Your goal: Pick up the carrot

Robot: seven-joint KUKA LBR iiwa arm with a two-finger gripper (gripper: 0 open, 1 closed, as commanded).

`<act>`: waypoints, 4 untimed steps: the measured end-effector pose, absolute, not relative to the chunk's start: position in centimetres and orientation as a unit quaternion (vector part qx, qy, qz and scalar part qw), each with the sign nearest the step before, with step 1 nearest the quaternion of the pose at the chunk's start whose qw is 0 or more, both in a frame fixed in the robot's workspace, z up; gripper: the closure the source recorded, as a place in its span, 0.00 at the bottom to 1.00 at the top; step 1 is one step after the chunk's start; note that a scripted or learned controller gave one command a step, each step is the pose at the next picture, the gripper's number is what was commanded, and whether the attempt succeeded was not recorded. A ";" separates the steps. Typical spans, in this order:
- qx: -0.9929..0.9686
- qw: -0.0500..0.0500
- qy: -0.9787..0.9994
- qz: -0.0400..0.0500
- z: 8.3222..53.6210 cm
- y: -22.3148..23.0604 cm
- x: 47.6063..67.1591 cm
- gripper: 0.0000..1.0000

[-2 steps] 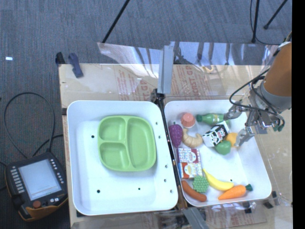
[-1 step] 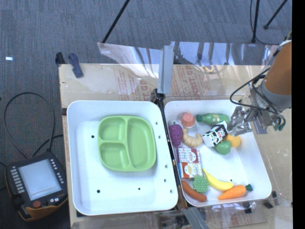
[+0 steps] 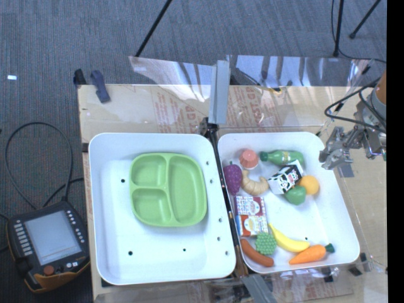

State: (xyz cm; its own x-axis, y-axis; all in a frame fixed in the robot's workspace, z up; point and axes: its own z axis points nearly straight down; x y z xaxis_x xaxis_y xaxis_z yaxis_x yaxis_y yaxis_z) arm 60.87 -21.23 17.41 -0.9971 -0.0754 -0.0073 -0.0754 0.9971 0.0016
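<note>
The carrot [image 3: 308, 254], orange with a green top, lies in the right bin [image 3: 334, 223] at its front right corner, just in front of a yellow banana [image 3: 288, 240]. My gripper [image 3: 336, 156] hangs over the right bin's far right rim, well behind the carrot and apart from it. Nothing shows between its fingertips.
The right bin also holds a sausage [image 3: 256, 252], a green bumpy fruit [image 3: 266, 243], a red box [image 3: 250, 214], a croissant [image 3: 256, 184], purple grapes [image 3: 232, 177], a green bottle [image 3: 282, 157], a milk carton [image 3: 285, 178] and an orange [image 3: 309, 185]. A green divided plate [image 3: 168, 189] sits in the left bin [image 3: 107, 232].
</note>
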 end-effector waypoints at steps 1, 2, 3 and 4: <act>0.045 0.002 0.999 0.000 25.3 -21.4 59.1 1.00; -0.055 0.003 0.999 0.000 26.7 -20.9 61.1 1.00; 0.014 0.002 1.000 0.000 36.6 -21.2 58.2 1.00; -0.113 0.003 0.994 0.000 41.2 -20.9 60.9 1.00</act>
State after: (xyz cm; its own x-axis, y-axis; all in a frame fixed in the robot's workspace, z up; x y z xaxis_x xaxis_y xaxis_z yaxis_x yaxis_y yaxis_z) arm 60.89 -20.89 41.19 -0.9744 -0.2249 -0.0059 -0.2249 0.9744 -0.0002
